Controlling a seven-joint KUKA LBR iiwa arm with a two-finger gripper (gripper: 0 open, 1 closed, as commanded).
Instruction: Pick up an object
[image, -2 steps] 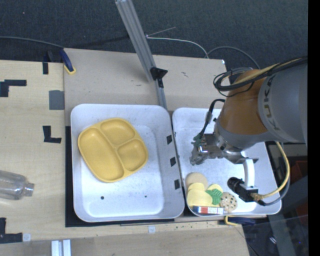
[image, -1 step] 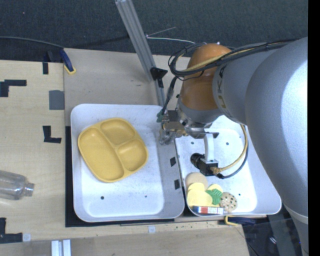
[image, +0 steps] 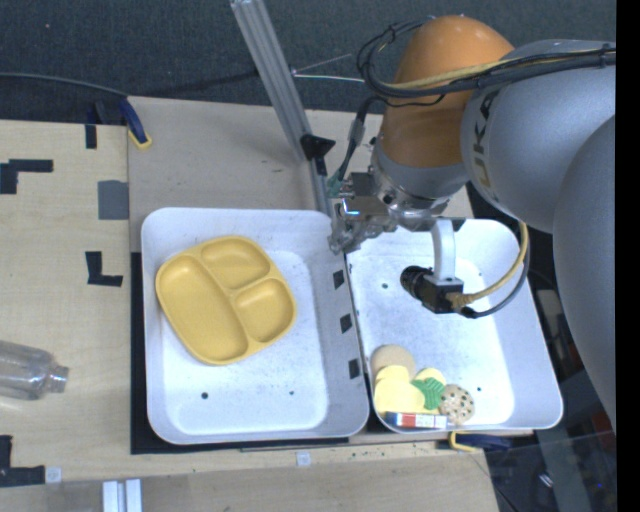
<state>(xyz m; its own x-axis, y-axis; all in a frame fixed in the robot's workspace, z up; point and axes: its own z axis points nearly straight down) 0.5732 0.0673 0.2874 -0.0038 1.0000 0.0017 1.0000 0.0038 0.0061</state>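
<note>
Toy food pile (image: 418, 393) hugs right bin's (image: 500, 300) front edge; gripper (image: 345, 235) at divider.

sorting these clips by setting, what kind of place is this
Most likely a robotics lab bench set up for picking trials. A large grey arm reaches over two white bins set side by side on a wooden bench; one holds a yellow divided plate, the other a cluster of small toy food items.

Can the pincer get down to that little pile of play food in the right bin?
Probably yes. The play food lies uncovered in the right bin's near corner, with nothing above it.
</note>
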